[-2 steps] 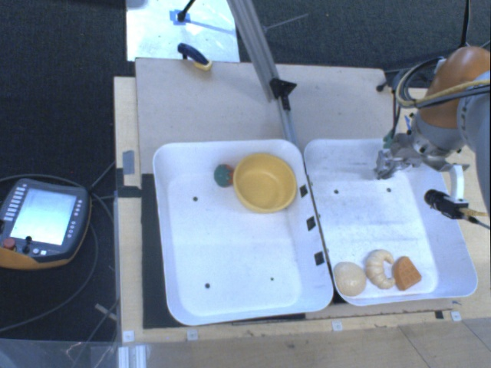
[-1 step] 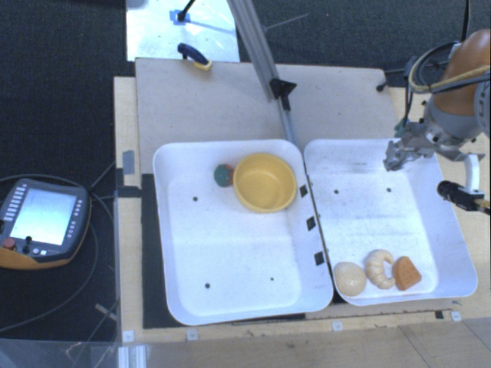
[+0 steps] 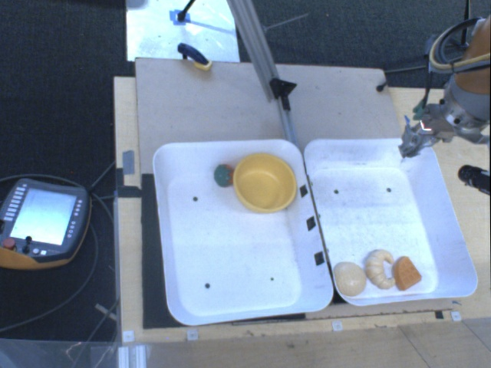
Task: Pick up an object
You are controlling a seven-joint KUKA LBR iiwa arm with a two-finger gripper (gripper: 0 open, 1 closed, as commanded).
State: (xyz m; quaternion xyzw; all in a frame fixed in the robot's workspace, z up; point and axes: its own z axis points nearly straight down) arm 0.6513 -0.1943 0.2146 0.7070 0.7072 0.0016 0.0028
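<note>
Jaws (image 3: 409,146) blurred at right bin's (image 3: 453,205) far corner, grip unclear.

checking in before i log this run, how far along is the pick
Nothing looks picked yet. The claw sits over the far right corner of the right bin, with nothing visible in it. The pale egg shape, croissant-like piece and orange chunk lie at that bin's near edge. The whole reach, grasp and lift remain.

Arm (image 3: 469,90) cut off by the right picture edge; its gripper (image 3: 408,146), above the right bin's (image 3: 430,205) far right corner, too small to resolve. Dark green object (image 3: 223,175) partly hidden behind the yellow bowl (image 3: 265,182). Handheld control pendant (image 3: 38,222) clipped at the left edge.
</note>
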